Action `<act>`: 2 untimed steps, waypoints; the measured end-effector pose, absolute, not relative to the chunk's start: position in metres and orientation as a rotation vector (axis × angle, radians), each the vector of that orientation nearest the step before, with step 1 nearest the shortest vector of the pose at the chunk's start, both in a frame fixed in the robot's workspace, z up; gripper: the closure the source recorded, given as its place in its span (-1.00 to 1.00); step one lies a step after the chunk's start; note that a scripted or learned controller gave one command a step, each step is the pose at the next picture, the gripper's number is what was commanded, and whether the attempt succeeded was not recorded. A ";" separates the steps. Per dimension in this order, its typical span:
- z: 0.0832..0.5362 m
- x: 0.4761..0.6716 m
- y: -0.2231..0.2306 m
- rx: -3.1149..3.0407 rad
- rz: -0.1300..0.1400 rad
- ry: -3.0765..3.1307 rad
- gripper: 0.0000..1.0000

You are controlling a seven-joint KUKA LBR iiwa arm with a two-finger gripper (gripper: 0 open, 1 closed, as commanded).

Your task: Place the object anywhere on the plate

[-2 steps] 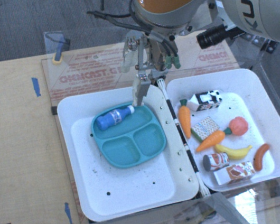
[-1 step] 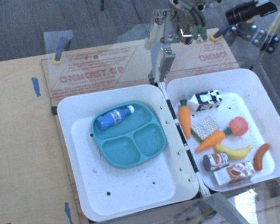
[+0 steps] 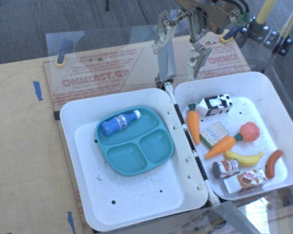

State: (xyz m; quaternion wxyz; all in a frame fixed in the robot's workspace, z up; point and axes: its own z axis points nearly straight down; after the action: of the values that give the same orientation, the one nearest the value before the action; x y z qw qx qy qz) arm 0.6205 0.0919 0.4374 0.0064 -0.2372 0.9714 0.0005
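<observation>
We saw the tool (image 3: pixel 179 52) raised above the far edge of the two bins, near the seam between them, its two fingers (image 3: pixel 164 54) spread apart and nothing between them. It hung clear of everything on the counter (image 3: pixel 20 164).

The blue bottle (image 3: pixel 120 121) lay on its side in the top compartment of the teal plate (image 3: pixel 140 162), white cap pointing toward the right bin. The plate itself sat in the left bin (image 3: pixel 95 206), its two lower compartments bare.

In the right bin (image 3: pixel 289 116) the other things lay close together: a carrot (image 3: pixel 193 126) upright along the left wall, a second carrot (image 3: pixel 219 147) slanted just beside a banana (image 3: pixel 244 157), a round red fruit (image 3: pixel 250 131), a sausage (image 3: pixel 273 163), a small can (image 3: pixel 225 168), a red-and-white carton (image 3: pixel 245 180), a black-and-white carton (image 3: pixel 215 105) and a patterned square packet (image 3: pixel 214 131).

We judged the placing step to be done: the bottle rested wholly within the plate and the tool was released above it. Nothing more seemed to be called for but keeping the arm clear of the bins. Should another thing be wanted, the next move would call for a reach down into the crowded right bin, where the neighbours touch and a clean grip would be hard.
</observation>
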 end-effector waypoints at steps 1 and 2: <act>0.437 0.626 0.047 -0.471 0.000 3.094 -1.00; 0.437 0.668 0.013 -1.427 -0.003 2.785 -1.00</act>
State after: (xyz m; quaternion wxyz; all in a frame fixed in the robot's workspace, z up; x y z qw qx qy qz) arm 0.6676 0.0131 0.4374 0.0061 -0.4561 0.8899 -0.0009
